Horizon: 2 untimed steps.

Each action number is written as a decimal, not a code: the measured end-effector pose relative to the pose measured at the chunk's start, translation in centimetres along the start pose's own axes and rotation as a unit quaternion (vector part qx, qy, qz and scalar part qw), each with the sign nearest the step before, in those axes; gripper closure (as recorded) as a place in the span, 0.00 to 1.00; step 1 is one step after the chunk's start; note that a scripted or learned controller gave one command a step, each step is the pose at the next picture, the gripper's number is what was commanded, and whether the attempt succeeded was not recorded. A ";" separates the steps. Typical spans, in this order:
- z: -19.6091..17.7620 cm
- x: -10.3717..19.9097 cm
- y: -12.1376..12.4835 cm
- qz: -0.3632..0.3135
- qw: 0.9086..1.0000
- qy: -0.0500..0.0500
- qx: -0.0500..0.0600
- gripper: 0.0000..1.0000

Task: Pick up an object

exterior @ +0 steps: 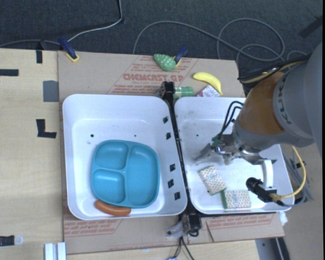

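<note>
The counter [21,161] is covered in part by a printed cardboard sheet [146,80], on which two white bins are set side by side. The left bin [81,118] is occupied by a blue divided plate [124,172], with an orange sausage-shaped toy [112,208] laid against the plate's near edge. The right bin [200,118] is entered from the right by the grey arm [271,112] with its orange band. The gripper [206,151] is seen low over the middle of the bin floor; whether its fingers are spread or closed cannot be told, and nothing is seen between them. Just below it a pale patterned packet [212,179] is lying, and nearer the front wall a green-edged packet [236,199]. Behind the bins, a yellow banana [207,81] and a green toy [164,62] are resting on the cardboard.
</note>
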State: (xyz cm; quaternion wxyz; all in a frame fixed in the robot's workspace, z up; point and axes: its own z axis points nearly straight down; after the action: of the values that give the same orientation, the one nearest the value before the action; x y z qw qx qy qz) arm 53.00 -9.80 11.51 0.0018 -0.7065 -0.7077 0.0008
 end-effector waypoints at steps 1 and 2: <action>2.9 -1.7 -4.5 0.001 1.000 -0.001 -0.003 0.00; 2.9 -0.5 10.7 -0.001 1.000 -0.001 -0.004 0.00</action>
State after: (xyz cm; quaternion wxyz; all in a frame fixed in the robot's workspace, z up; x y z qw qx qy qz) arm 63.69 -10.27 8.61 -0.0022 -0.7061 -0.7081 -0.0014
